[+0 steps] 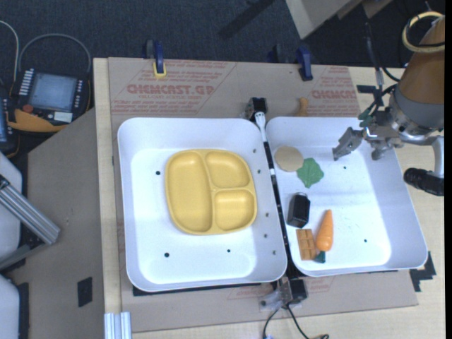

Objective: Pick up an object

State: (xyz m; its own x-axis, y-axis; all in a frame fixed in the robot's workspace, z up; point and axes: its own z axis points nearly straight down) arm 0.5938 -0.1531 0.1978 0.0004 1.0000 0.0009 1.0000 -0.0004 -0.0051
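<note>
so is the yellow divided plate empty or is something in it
Empty. All three compartments of the yellow divided plate in the left bin show bare yellow; the food items lie in the right bin.

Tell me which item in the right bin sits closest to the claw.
The green leafy piece, just left of the claw; the tan round disc beside it lies farther left.

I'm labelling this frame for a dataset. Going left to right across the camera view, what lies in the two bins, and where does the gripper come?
Yellow divided plate → beige round disc → black block → orange carrot → gripper. The green leafy piece and the small orange block overlap their neighbours in this order, so they are left out.
</note>
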